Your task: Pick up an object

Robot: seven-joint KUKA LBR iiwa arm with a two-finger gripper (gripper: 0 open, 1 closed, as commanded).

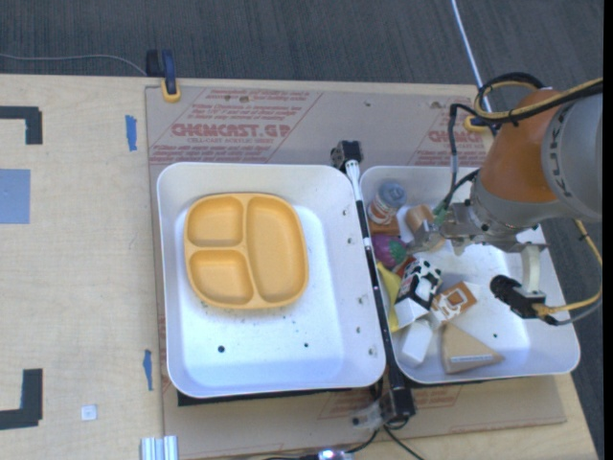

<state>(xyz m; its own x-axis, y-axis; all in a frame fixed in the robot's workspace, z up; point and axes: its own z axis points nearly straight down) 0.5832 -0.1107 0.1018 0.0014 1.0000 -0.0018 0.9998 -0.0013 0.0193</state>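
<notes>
White plastic bins are sitting side by side on a cardboard sheet [239,118] that is lying over a pale wooden bench [72,286]. In the left bin [330,333] a yellow tray [246,250] with three compartments is resting toward the far left part, well apart from the right wall. The right bin [536,353] is holding a clutter of small things along its left side: a can [390,197] with a bluish top at the far end, a green and magenta piece [391,250] just near of it, a black-and-white toy [421,281] near the middle, a small brown and white piece [454,300] just right of that toy, a white block [416,341] at the near left, and a tan wedge [465,350] lying beside the block. The arm [536,166] is reaching in from the right, its orange band hanging over the far right part of this bin. The gripper [448,226] is hovering over the far middle of the bin, close to the can and just far of the toy; I cannot tell how its jaws are standing or whether anything is in them. A black cable end [512,295] is dangling over the right part of the bin. Blue tape marks [130,132] are showing on the bench at the left.
</notes>
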